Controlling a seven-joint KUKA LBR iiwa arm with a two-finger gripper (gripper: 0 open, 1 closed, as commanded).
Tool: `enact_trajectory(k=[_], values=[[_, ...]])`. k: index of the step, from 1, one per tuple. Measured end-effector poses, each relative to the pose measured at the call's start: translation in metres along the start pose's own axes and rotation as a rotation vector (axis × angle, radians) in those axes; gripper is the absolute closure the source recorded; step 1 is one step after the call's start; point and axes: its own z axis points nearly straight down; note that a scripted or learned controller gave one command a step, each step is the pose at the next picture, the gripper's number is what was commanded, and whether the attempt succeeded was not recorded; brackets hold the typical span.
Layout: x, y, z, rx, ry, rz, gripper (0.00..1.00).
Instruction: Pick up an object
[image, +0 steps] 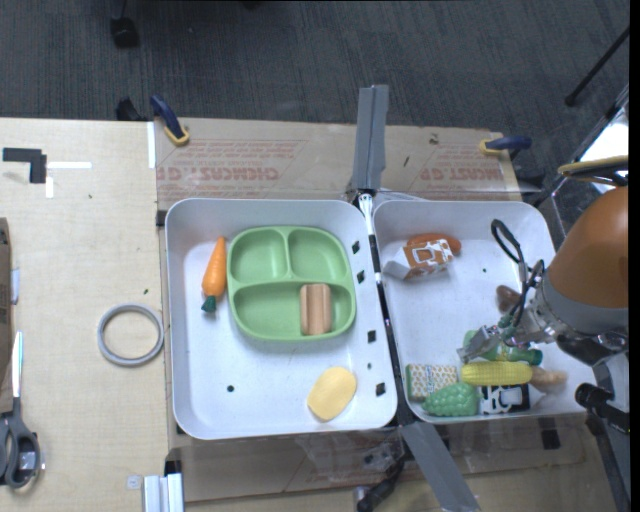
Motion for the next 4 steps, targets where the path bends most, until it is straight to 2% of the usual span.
enact_trajectory(k=[1,2,3,4], values=[[-0.005,0.054,-0.069,0.002,0.000,-0.103,1.00],[0.049,0.062,-0.141,0.001,0.000,-0.249,1.00],[0.011,0.100,-0.096,0.002,0.000,-0.383,1.00],[0.041,0.103,-0.148,0.000,-0.001,-0.446,1.00]])
